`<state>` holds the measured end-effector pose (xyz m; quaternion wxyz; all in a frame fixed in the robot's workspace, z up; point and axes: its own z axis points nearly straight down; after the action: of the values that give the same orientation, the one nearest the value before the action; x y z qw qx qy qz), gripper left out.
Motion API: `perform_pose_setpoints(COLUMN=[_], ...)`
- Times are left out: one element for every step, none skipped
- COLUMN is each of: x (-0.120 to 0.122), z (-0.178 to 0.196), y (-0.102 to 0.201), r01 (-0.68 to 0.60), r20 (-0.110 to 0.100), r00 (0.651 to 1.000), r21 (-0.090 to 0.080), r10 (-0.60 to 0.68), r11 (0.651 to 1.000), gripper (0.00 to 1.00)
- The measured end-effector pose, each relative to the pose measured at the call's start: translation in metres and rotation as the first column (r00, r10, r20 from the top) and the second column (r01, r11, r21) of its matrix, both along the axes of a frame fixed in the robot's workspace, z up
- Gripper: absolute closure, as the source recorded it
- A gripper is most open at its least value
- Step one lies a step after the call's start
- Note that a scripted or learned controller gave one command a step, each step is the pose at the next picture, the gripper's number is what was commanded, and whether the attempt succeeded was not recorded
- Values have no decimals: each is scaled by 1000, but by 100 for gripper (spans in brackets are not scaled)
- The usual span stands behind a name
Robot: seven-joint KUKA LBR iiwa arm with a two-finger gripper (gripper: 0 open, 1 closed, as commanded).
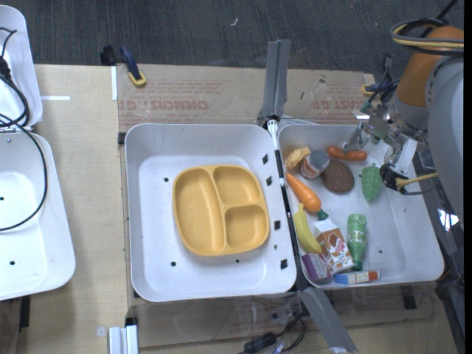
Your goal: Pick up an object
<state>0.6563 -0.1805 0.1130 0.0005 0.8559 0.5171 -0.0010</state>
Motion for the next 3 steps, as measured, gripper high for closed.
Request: perform_pose_setpoints(x=[0, 0, 4], z=[9, 8, -15], y=[1, 1, -12], r01=[-5, -5, 248], r20=[-2, -3, -3], r00=[1000, 1000, 969], r21=[-2, -2, 4], r10=[5, 5, -248], r11=[1000, 1000, 969], gripper=[100, 0, 0])
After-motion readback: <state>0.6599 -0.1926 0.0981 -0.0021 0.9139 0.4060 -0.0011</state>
